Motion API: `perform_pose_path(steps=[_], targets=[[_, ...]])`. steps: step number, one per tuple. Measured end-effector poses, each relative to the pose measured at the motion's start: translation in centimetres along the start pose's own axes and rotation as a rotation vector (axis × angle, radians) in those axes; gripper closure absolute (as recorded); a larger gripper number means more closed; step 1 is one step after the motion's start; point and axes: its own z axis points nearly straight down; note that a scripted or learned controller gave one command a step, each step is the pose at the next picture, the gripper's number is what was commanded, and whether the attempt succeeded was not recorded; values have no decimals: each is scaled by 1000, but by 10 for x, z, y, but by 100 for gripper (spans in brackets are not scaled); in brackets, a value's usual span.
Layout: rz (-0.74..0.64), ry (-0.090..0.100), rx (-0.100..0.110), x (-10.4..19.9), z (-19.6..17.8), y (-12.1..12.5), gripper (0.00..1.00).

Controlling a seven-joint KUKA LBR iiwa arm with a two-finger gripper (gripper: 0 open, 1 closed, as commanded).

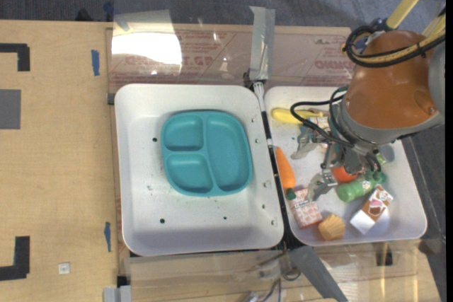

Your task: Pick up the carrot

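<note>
My gripper (327, 177) hangs low in the right-hand bin (410, 223), right of centre in the frame, with the orange wrist band bulking above it. Its fingers look spread, one tip near the small pink-and-white carton (303, 210) and the other by an orange-red piece tucked under the wrist, and I see nothing held between them.

The carrot (284, 167) lies just left of the gripper, along the bin's left wall, long axis running roughly top to bottom of the frame, its lower end close to the carton. As I judge it, the step in hand is the approach. To do it well I would shift left until the fingers straddle the carrot's middle, turn the wrist so they close across its narrow width, and descend squarely. The wall on the left leaves little room for the outer finger, so that side is where I expect trouble.

Around the carrot the bin is crowded: a yellow banana-like piece (283, 114) above, a green item (355, 190) and a brown-and-white carton (375, 207) to the right, a tan muffin-like thing (331, 227) below.

The left bin (134, 173) holds a teal divided plate (207, 152). Both bins sit on a pale wooden bench (53, 152) with black tape marks at the left edge.
</note>
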Motion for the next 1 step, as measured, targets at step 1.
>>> perform_pose_path(steps=[1], targets=[[-2,-10,1,-3,-11,1,100]])
